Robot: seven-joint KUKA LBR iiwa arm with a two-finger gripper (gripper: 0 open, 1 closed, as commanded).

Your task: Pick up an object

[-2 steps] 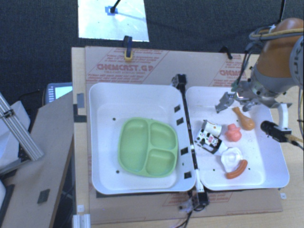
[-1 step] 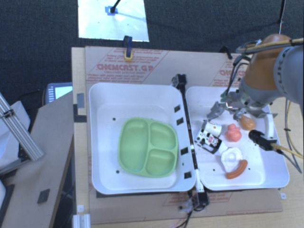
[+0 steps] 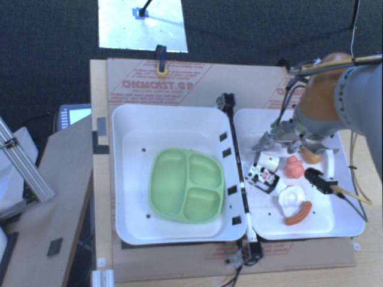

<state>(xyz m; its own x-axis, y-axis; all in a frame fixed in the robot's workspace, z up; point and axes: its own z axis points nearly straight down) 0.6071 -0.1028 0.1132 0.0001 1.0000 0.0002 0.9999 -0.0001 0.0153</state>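
- Over the far left part of the right bin (image 3: 326,225), the tool (image 3: 267,141) hangs low at the end of the grey arm (image 3: 359,94), which reaches in from the right.
- Whether the tool is open or closed cannot be told, and nothing can be seen in its grasp.
- Just below it in the view lies a small black-and-white box (image 3: 262,176), close to the wall between the bins.
- Beside the box sits a pink lump (image 3: 293,167), with an orange piece (image 3: 311,156) just past it.
- Nearer the front edge lie a white piece (image 3: 291,197) and a brown sausage shape (image 3: 298,213), touching.
- A green divided plate (image 3: 187,185) lies flat in the left bin (image 3: 179,127).
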